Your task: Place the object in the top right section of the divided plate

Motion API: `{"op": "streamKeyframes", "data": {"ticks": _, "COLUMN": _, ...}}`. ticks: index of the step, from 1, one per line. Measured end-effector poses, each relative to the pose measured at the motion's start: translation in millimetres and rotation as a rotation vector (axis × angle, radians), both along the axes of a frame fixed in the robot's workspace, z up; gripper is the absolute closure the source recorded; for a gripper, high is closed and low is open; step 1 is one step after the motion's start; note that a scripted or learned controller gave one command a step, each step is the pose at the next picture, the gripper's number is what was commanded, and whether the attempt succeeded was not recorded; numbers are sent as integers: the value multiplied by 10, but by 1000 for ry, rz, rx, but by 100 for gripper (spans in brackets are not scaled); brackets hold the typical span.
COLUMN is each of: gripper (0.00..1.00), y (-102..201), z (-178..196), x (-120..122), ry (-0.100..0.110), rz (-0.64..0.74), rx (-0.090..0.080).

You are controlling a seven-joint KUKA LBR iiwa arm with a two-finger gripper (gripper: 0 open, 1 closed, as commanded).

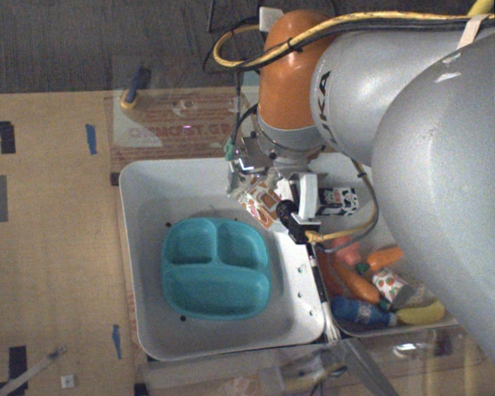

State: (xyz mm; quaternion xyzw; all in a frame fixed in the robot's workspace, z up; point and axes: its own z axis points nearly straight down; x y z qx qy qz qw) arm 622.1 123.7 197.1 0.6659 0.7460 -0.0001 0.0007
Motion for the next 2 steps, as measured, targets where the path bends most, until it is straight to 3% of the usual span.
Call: {"op": "streamKeyframes", "data": {"ticks": 2, "gripper": 100, "y": 3, "z": -438, "x": -219, "ry": 4, "rz": 4, "rx": 0}}
